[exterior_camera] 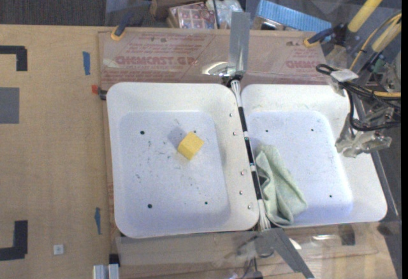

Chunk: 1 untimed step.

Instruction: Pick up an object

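Nearest the camera, one pale green cloth [278, 183] lies crumpled in the right bin [357, 201], against the divider. One yellow block [190, 145] sits mid-floor in the left bin [127, 207]. Behind both bins, a clear sheet [159, 61] reads "CHEMCAST". My pincer [363, 142] hangs over the right bin's right rim; whether it's spread, I cannot tell.

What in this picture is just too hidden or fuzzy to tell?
- Gripper, camera view: small, pale, blurred against the right bin's rim; open or shut cannot be told.
- Arm above it: cut off by the right edge, tangled with black cables.
- Green cloth: its folds hide whatever lies beneath, and its left edge runs under the divider.
- Yellow block in the left bin: underside hidden; material unclear.
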Motion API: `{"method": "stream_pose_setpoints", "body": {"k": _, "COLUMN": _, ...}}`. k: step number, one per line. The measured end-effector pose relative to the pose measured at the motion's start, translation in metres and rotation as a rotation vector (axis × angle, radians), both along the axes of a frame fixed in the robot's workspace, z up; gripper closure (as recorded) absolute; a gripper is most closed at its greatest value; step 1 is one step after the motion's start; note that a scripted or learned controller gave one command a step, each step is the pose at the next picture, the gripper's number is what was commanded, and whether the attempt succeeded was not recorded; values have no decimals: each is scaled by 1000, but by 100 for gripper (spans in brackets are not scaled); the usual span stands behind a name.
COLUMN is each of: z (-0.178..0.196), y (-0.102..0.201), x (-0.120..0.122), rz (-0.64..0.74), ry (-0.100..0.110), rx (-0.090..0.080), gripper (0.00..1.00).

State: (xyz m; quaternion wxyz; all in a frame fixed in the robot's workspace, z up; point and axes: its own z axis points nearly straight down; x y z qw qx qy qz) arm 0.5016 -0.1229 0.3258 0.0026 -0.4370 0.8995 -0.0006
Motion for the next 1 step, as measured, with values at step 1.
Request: {"method": "stream_pose_setpoints", "body": {"k": 1, "z": 94, "y": -68, "x": 3, "rz": 284, "ry": -5, "rx": -3, "gripper": 100}}
